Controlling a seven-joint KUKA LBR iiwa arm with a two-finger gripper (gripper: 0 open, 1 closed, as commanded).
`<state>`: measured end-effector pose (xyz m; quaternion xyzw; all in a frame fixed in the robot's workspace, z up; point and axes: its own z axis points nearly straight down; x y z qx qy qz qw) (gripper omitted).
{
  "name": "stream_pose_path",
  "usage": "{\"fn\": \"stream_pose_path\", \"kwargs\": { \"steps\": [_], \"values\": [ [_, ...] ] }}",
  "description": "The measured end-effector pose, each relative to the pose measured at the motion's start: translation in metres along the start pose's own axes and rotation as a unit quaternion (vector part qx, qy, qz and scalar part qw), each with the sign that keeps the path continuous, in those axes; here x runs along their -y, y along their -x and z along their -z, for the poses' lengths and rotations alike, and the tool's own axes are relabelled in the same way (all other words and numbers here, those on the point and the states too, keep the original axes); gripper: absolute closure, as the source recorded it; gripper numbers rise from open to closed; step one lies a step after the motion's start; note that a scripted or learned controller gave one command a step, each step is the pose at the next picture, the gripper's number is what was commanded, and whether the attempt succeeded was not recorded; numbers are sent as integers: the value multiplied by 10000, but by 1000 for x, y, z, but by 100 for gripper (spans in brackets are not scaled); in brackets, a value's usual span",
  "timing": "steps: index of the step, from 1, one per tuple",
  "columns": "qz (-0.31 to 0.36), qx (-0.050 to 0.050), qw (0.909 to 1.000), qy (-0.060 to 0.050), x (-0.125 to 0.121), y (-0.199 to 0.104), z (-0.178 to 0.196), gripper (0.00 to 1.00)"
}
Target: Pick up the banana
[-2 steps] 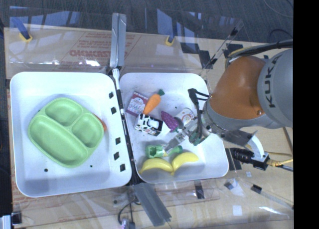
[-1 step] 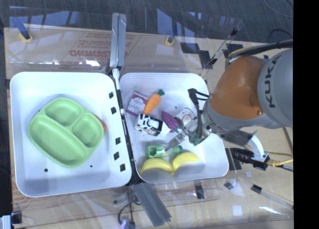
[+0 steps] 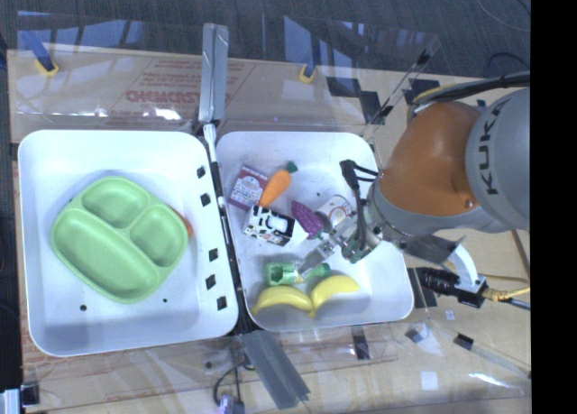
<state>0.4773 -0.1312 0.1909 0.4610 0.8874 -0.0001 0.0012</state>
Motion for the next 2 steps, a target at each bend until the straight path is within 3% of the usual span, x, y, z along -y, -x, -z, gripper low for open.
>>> {"fn": "stream_pose_path", "kwargs": {
  "steps": [1,2],
  "values": [
    [0,0,10000,0,0,0,0,0],
    [334,-4,9994,-1,-5,-7,43,0]
  ]
}}
